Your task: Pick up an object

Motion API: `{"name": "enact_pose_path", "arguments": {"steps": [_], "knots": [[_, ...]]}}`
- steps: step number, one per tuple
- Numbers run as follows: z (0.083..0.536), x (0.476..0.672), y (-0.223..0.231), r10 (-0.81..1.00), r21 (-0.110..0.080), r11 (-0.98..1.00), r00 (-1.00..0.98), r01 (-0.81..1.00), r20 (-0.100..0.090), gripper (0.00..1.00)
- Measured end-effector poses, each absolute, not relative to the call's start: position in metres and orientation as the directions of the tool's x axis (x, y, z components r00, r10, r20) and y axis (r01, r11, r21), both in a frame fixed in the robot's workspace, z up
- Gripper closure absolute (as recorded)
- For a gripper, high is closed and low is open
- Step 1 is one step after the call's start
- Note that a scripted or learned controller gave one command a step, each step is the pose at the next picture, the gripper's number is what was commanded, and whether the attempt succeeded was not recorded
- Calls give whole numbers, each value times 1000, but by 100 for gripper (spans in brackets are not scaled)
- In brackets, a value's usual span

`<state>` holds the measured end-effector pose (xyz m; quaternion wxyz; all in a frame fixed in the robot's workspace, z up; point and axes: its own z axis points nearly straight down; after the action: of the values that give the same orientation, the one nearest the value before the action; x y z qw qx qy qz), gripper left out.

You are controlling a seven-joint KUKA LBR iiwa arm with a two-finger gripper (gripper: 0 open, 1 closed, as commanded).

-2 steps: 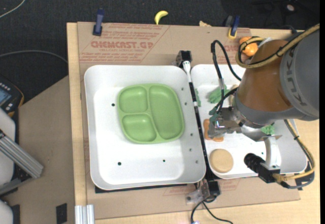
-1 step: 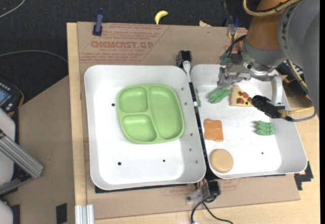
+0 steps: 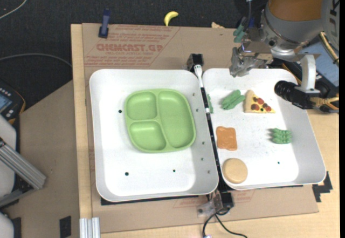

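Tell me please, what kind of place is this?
Probably a robotics lab test bench, not a kitchen. Two white bins sit on cardboard, the food is toy food, such as a pizza slice, and a robot arm's claw hangs over the right bin, with loose cables around.

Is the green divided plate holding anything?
Empty. All three compartments of the green divided plate in the left bin show bare green.

Cardboard-covered bench (image 3: 135, 42) under two white bins (image 3: 108, 123), side by side
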<state>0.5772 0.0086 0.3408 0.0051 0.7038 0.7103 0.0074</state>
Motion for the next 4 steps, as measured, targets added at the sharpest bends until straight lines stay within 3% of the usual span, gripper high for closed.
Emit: {"name": "enact_pose_path", "arguments": {"steps": [1, 2, 4], "knots": [[438, 507, 49, 1000, 13, 8, -8, 1000, 5, 100], [416, 478, 116, 1000, -4, 9, -9, 1000, 2, 100], [438, 480, 112, 1000, 4, 3, -3, 1000, 0, 100]]}}
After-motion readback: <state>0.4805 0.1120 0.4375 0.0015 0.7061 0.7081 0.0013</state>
